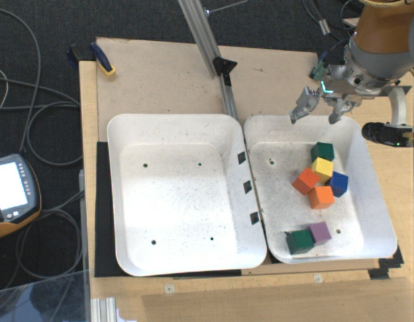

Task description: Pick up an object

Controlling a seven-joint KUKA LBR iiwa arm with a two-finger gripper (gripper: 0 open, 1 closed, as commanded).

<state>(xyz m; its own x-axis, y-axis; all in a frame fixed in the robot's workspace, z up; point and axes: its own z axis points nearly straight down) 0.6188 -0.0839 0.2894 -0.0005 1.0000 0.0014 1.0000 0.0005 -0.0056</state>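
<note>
Overhead, the gripper (317, 109) hangs with its two fingers spread apart and nothing between them, above the far rim of the right bin (371, 200). Below it in that bin lie seven blocks: two green (323, 150) (300, 241), two orange (305, 180) (321, 196), one yellow (321, 167), one blue (339, 182) and one purple (320, 232), with five clustered together and one green beside the purple nearer the front; the left bin (126, 146) sits alongside, touching it

blocks (319, 180) in right bin (368, 240) | pincer (319, 115) above its far rim
</note>
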